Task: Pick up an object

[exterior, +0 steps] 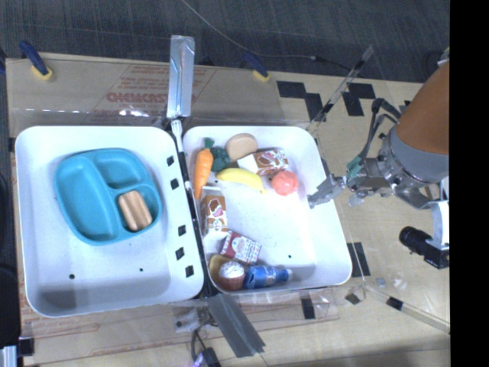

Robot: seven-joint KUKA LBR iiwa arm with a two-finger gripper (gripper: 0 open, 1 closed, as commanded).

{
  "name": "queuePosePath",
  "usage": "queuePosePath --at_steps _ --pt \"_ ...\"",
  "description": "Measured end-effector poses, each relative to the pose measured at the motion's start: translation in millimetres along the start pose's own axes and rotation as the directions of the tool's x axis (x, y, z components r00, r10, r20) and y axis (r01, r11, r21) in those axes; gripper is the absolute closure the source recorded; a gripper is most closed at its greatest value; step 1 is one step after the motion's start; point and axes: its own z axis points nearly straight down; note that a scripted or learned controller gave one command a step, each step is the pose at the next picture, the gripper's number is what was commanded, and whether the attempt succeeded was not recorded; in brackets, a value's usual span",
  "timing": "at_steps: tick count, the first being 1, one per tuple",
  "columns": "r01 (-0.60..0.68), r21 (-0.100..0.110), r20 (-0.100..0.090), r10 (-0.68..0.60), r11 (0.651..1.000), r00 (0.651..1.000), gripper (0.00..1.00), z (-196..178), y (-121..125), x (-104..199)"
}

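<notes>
facing up, unreadable snack packets (241, 246)

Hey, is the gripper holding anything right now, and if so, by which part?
Nothing is held. The gripper sits at the right bin's right rim with nothing between its fingers.

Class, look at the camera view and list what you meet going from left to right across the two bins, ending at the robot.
Blue divided plate → hot dog bun on it → carrot → banana → red ball → end effector.
</notes>
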Motion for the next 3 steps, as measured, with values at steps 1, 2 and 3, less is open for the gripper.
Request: queuePosePath --at_steps 1,2,3 --pt "-0.059 0.009 -0.003 0.059 0.998 0.998 0.0 170.8 16.5 2.8" --pt "-0.216 -0.002 -0.001 0.216 0.976 0.976 0.0 198.5 59.0 35.2" --pt "-0.109 -0.004 -0.001 0.109 0.994 0.994 0.0 160.2 124.1 45.3"
